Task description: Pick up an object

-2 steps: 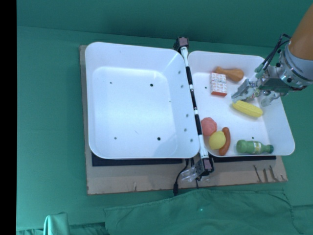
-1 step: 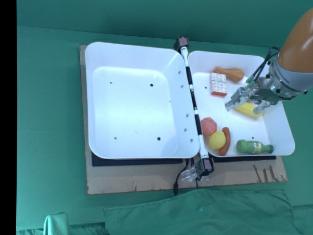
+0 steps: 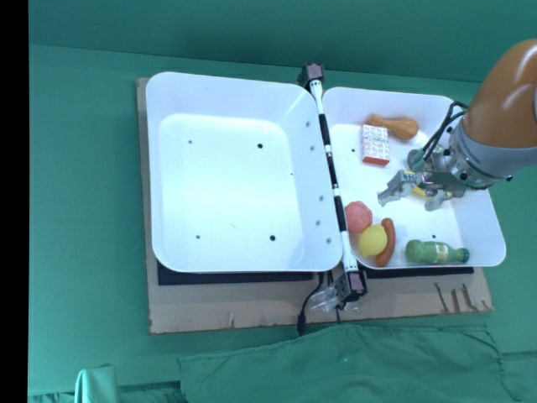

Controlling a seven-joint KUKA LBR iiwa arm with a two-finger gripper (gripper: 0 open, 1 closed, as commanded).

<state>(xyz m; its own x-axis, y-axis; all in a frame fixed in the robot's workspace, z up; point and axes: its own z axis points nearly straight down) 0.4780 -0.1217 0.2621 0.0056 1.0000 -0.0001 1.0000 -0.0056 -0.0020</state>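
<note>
While the arm (image 3: 503,99) hangs over the right bin, you are at the reach step: nothing is lifted, and a target has yet to be committed to.

Gripper: the gripper (image 3: 411,189) sits over the middle of the right bin (image 3: 482,225); its fingers look spread, with a small yellow scrap showing near them, but you cannot tell whether that scrap is pinched or merely lying beneath, so count nothing as held.

Task's things: all the candidates lie in the right bin. The red-and-white box (image 3: 376,144) and the chicken drumstick (image 3: 394,125) lie toward the far wall; the pink fruit (image 3: 358,217), the yellow ball (image 3: 373,240) and the carrot (image 3: 387,242) cluster at the near left corner, touching one another; the green bottle (image 3: 435,251) lies on its side along the near wall.

Left bin: the left bin (image 3: 168,99) plays no part in this step.

Step in hand: positioning above the objects, by my reading, with the grasp not yet made.

Next move calls for: you need one object centred between the fingers before descending. The box and the bottle each lie apart from their neighbours, so either looks a cleaner choice than the crowded corner.

Risk: the bottle, being round and near the wall, may roll from a closing grip; in the cluster the fingers would likely land on two things at once.
</note>
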